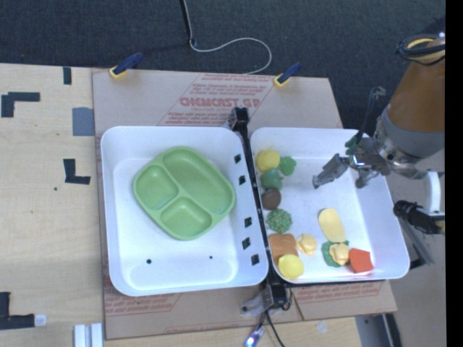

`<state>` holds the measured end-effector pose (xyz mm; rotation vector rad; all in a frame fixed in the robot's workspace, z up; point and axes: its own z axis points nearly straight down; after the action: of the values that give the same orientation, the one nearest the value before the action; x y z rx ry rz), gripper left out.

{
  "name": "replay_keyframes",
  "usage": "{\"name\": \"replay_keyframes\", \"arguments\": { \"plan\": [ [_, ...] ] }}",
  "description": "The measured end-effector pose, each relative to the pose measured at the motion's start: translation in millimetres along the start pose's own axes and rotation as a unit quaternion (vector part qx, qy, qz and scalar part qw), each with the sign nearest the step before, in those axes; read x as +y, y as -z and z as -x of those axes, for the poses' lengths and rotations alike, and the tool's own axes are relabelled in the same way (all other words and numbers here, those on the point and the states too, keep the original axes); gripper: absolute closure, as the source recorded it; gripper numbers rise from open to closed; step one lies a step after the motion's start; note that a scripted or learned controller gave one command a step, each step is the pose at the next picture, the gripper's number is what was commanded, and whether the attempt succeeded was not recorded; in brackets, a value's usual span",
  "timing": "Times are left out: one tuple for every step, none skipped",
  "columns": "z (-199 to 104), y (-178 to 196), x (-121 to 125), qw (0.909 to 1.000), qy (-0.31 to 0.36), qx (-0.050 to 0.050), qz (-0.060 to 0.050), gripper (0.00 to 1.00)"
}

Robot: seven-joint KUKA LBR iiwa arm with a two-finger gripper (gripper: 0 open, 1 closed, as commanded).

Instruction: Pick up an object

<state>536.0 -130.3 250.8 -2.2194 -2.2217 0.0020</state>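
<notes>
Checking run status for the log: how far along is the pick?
Done: nothing lifted yet. The toy food, such as the yellow piece and the orange block, lies in the right bin; the green tray sits in the left bin. In hand: the gripper is above the right bin, open, holding nothing. Left: descend, grasp, lift.

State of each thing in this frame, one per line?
Gripper: open, holding nothing, above the right bin.
Green tray: lying flat in the left bin, compartments bare.
Toy foods: loose on the right bin's floor, mostly along its left wall.
Orange block: resting near the front right corner.
</notes>
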Motion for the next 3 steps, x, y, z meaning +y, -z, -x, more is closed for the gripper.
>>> {"name": "replay_keyframes", "arguments": {
  "plan": [
    [-80.8, -55.8, -37.2, 1.0000, 0.003, 0.002, -0.004, 0.00],
    [-136.8, -58.6, -52.9, 1.0000, 0.002, 0.001, -0.002, 0.00],
    [-134.0, -48.7, -52.4, 1.0000, 0.000, 0.000, -0.002, 1.00]
  ]
}}
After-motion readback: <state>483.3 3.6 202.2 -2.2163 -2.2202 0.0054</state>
